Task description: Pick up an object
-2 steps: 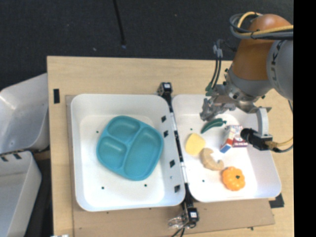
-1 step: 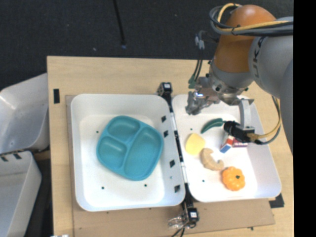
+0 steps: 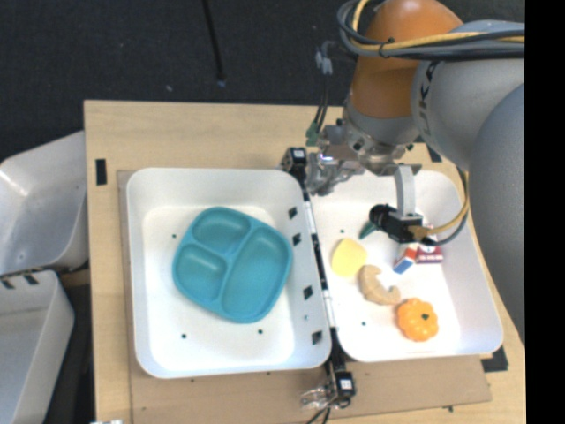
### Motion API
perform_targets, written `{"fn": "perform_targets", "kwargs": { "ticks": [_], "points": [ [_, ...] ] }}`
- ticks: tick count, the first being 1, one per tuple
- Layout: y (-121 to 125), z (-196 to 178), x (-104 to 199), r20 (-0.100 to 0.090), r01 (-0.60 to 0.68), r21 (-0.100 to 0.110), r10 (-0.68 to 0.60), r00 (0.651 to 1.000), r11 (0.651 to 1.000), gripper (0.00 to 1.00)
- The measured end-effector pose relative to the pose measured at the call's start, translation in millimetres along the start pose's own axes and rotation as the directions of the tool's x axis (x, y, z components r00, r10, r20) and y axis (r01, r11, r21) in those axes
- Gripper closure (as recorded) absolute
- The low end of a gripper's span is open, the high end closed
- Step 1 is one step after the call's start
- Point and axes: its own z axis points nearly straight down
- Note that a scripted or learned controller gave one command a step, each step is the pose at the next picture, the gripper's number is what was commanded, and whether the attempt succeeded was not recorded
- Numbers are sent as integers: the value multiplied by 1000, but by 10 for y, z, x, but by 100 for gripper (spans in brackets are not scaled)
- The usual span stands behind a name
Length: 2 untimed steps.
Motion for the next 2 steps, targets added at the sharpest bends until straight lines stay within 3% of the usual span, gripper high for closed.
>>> {"fn": "perform_targets", "kwargs": {
  "ticks": [1, 2],
  "points": [
    [206, 165, 474, 1, 0, 1, 0, 1000, 1000, 100],
    [200, 155, 445, 1, -3, 2, 3, 1000, 1000, 0]
  ]
}}
